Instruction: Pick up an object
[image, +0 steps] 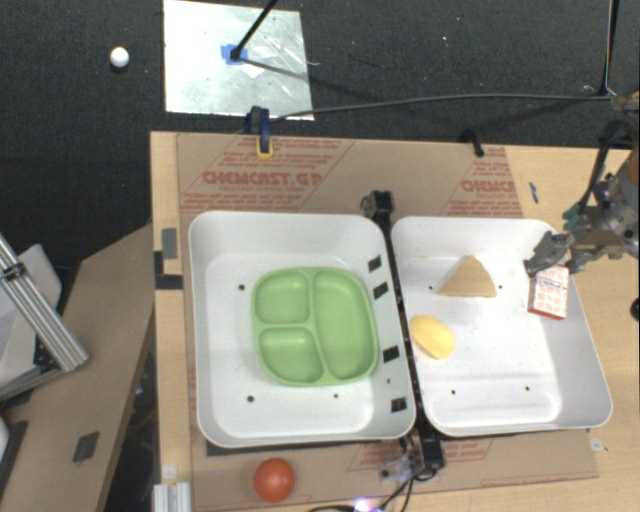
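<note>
Claw: the gripper (553, 257) sits at the right edge of the frame, over the right bin's (500, 405) far rim, pinching the top of a red-and-white packet (549, 293) that hangs below it.
Packet: centre right, dangling just inside the rim.
Risk: the hold looks like an edge pinch; a swing could probably slip it free.
Others: wedge (468, 279) and lemon (433, 337) lie mid-bin, apart.

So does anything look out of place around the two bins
Yes. A red ball sits outside the bins, on the board by the left bin's front edge. A small white ball also lies far back on the dark floor.
</note>
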